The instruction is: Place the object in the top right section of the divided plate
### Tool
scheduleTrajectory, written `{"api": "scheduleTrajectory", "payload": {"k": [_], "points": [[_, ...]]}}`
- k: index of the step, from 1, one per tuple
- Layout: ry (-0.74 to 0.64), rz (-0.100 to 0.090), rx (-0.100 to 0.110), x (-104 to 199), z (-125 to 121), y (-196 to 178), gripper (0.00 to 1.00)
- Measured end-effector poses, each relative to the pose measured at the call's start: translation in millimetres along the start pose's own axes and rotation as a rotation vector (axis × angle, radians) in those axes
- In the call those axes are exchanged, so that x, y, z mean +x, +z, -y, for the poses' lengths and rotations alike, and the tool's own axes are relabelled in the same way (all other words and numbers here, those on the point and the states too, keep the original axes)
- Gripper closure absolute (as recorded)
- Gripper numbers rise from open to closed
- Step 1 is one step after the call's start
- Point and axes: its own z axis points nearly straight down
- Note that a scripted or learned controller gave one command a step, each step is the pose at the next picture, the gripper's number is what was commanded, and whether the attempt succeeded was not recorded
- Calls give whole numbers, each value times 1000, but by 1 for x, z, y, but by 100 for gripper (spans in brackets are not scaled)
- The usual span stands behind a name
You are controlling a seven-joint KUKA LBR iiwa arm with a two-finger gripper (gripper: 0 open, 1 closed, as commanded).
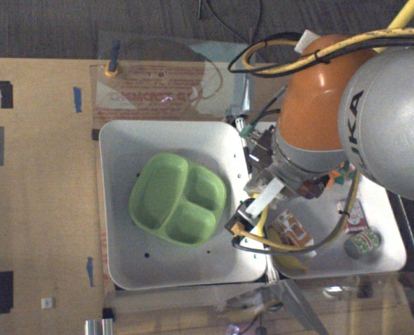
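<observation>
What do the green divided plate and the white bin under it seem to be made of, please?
The green divided plate looks like moulded plastic, smooth with a soft sheen along its rounded ridges. The white bin seems plastic too, matt, with rounded moulded corners; coated metal cannot be ruled out.

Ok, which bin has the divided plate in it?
The left bin: the green divided plate lies in it. The right bin holds a snack packet and a small can.

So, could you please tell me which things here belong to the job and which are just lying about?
Job: green plate, in the left bin.
Lying about, right bin: snack packet, small can, red-and-white wrapper. Which one is meant to go, I cannot tell.
</observation>
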Motion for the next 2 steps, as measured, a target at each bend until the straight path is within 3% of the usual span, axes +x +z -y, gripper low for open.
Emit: {"api": "scheduleTrajectory", "payload": {"k": [1, 2], "points": [[-106, 1, 2, -1, 0, 9, 100], [-280, 0, 3, -18, -14, 66, 100]]}}
